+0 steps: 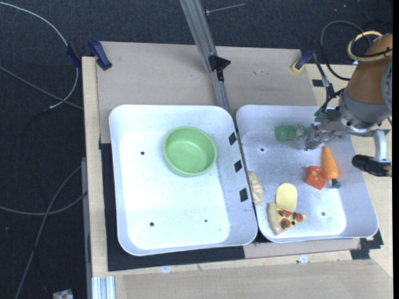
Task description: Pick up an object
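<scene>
My gripper (pixel 315 139) hangs low over the back of the right bin (pixel 349 220), on the grey arm with its orange band (pixel 369 80). Just to its left lies a small green object (pixel 286 132), close to the gripper but not visibly held. An orange carrot (pixel 330 162) lies just in front of the gripper, with a red piece (pixel 315 177) beside it. Nearer the front are a yellow piece (pixel 286 196) and a pizza slice (pixel 284 218).
The left bin (pixel 137 229) holds a green bowl (pixel 189 150). A tan piece (pixel 255 187) rests against the right bin's left wall. A metal pole (pixel 199 23) slants down to the gap between the bins. Blue clamps sit at the bench's back corners.
</scene>
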Controlling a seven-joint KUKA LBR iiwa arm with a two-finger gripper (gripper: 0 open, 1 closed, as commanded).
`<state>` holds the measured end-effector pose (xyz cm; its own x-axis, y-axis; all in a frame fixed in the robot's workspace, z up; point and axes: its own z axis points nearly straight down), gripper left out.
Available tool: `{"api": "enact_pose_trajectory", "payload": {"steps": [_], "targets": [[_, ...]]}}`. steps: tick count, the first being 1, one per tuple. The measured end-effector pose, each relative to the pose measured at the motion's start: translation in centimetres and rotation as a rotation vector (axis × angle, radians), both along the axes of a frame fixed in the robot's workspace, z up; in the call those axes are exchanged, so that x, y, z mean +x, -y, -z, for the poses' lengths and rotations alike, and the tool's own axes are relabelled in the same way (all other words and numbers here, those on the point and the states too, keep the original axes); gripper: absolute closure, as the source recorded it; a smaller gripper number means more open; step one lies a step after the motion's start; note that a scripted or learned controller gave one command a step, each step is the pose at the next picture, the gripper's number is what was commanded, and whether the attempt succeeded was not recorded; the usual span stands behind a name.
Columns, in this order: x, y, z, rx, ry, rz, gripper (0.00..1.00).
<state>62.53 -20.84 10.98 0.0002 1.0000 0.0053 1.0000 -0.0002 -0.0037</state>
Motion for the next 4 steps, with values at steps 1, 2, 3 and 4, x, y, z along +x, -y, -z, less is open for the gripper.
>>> {"api": "enact_pose_trajectory", "payload": {"steps": [1, 2, 3, 4], "targets": [[0.1, -0.3, -4.5, -0.006, 0.009, -0.001, 1.00], [-0.1, -1.0, -9.3, -0.005, 0.009, -0.002, 1.00], [-0.3, -1.7, -14.0, -0.006, 0.009, -0.002, 1.00], [-1.1, -6.9, -12.9, 0.001, -0.006, -0.005, 1.00]]}}
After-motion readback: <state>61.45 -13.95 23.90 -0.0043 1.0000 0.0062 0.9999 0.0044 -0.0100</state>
